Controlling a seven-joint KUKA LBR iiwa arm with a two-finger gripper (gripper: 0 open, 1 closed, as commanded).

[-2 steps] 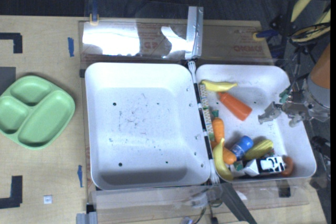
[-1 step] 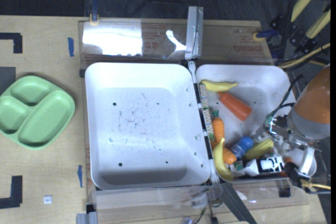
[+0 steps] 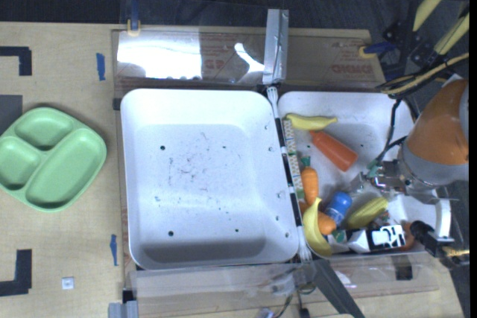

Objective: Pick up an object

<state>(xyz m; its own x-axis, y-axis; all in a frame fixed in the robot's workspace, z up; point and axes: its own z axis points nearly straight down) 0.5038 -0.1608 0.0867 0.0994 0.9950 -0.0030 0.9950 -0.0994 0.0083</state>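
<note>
The bench (image 3: 59, 48) carries two white bins: the left bin (image 3: 197, 175) and the right bin (image 3: 358, 104). One green tray (image 3: 48, 158) sits far left. The arm (image 3: 440, 141) reaches over the right bin, where three bananas (image 3: 309, 121) lie with an orange bottle (image 3: 334, 150), a carrot (image 3: 309, 184) and a blue cap (image 3: 340, 203). I cannot tell how the jaws stand.
</note>
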